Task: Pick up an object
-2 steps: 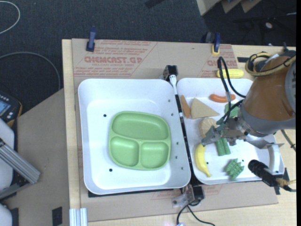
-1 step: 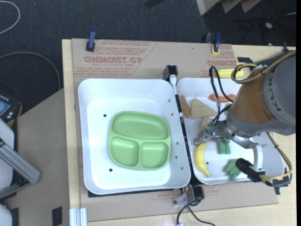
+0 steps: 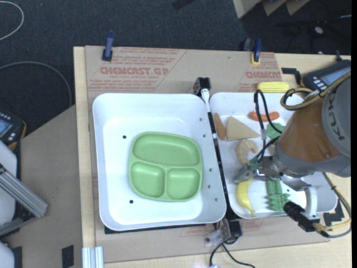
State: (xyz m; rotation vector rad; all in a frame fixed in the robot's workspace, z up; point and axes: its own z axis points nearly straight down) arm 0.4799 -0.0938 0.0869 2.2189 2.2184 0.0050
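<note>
Arm: you see it reaching in from the right edge, low over the right bin.
Gripper: you find it just above the banana; whether it is open or closed, you cannot tell.
Right bin: you have a banana at lower centre, a tan wedge above it, a green toy beside it.
Left bin: you see a green divided tray at its middle.
</note>
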